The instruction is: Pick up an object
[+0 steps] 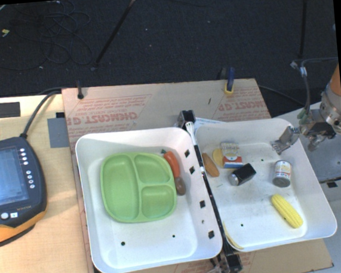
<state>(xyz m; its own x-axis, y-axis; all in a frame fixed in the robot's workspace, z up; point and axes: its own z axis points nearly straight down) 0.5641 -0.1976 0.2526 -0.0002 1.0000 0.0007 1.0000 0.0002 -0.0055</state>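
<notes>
1. At the right edge of the frame, the gripper (299, 137) is hovering over the upper right rim of the right bin (323, 223). Its two metal fingers (283, 140) are standing apart, and nothing is sitting between them.
2. The arm is entering from the right; only a sliver of the orange band (335, 81) is showing at the frame edge.
3. The right bin is holding the loose objects. A small can (282, 173) is lying just below the gripper, near the bin's right side.
4. A yellow corn cob (287, 210) is lying at a slant in the lower right part of the same bin, apart from the can.
5. A black cylinder (242, 174) is lying near the bin's centre, to the left of the can.
6. A small box with red and blue print (230, 154) is sitting just above the black cylinder, toward the upper middle of the bin.
7. A tan, bread-like piece (210, 164) is lying near the left wall of the right bin.
8. The left bin (143, 255) is holding a green divided plate (137, 186), which is occupying its upper centre.
9. An orange sausage-shaped item (172, 162) is lying against the plate's right edge, with a small brown item (180, 186) just below it.
10. A handheld control pendant (10, 187) is resting on the bench at the left of the frame, well apart from both bins.
</notes>
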